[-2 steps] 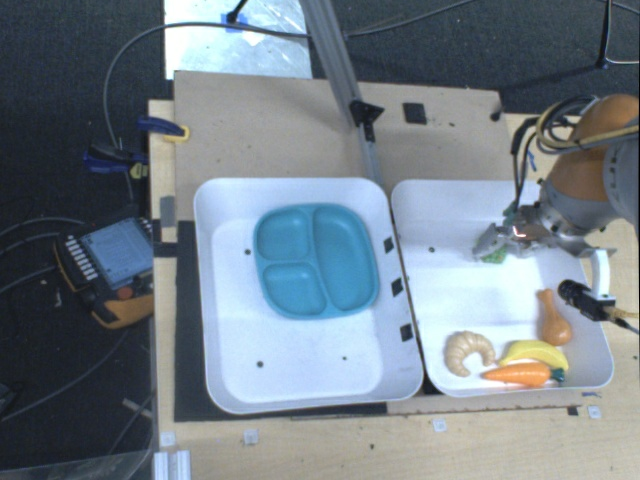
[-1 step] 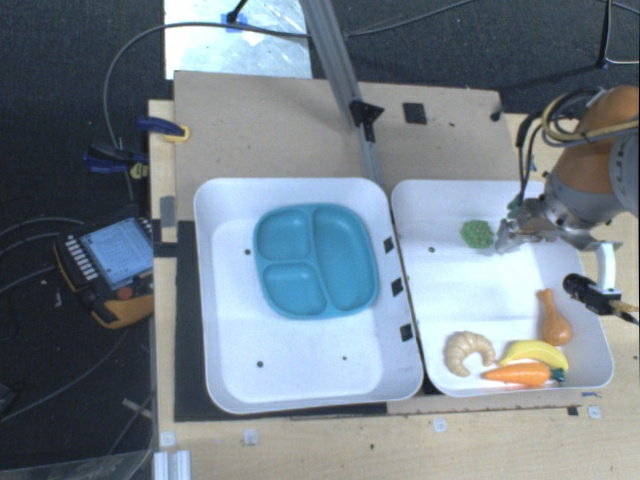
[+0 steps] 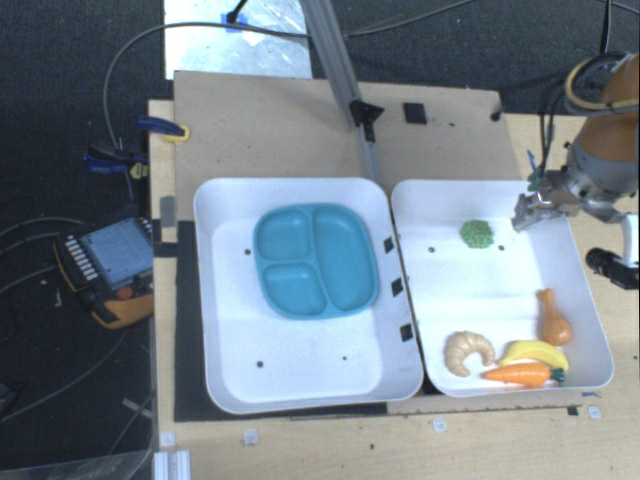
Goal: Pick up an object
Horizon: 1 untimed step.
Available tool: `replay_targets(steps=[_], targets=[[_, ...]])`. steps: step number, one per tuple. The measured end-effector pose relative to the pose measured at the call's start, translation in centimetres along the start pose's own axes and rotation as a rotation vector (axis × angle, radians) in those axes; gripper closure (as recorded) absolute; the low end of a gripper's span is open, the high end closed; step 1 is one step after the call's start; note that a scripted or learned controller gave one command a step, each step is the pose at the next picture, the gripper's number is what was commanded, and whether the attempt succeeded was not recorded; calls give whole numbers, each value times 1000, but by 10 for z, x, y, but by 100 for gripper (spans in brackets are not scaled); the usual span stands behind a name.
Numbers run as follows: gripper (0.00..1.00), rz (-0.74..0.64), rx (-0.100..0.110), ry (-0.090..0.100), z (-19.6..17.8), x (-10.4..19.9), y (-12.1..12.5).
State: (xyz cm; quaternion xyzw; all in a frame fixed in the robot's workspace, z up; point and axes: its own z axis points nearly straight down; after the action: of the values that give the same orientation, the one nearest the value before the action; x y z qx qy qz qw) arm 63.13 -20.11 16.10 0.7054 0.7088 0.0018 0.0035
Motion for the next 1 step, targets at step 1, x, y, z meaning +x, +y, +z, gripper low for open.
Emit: replay_targets(steps=[1], targets=[[100, -1, -1, 0, -64, -5, 3]])
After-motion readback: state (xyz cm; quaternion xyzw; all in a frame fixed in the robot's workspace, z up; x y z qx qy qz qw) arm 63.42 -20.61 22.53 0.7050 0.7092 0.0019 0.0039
